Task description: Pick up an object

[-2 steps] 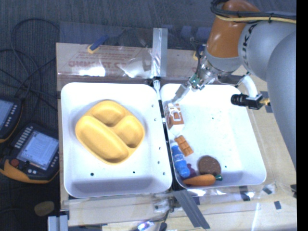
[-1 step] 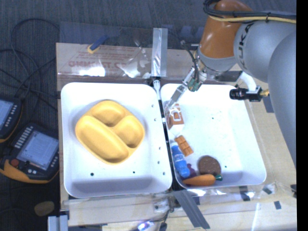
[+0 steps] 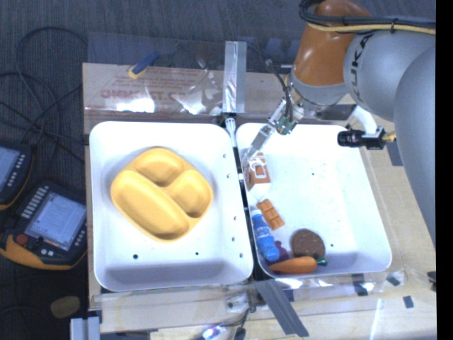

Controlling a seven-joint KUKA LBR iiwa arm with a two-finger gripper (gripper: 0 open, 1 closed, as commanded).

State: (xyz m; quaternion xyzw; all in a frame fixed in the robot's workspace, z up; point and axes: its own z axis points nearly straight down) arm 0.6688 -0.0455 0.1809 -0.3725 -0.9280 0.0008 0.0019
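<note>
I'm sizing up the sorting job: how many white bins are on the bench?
2. The left bin holds a big yellow object; the right bin holds small items along its left and near edges. Others may be hidden beneath the arm.

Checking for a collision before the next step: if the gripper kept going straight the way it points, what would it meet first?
Probably the small orange-and-white object just below the gripper, near the right bin's left wall; depth is uncertain.

Gripper (image 3: 249, 152) over the right bin (image 3: 333, 190), apparently touching a small box (image 3: 257, 172); yellow mould (image 3: 161, 191) in the left bin (image 3: 113, 261).
</note>
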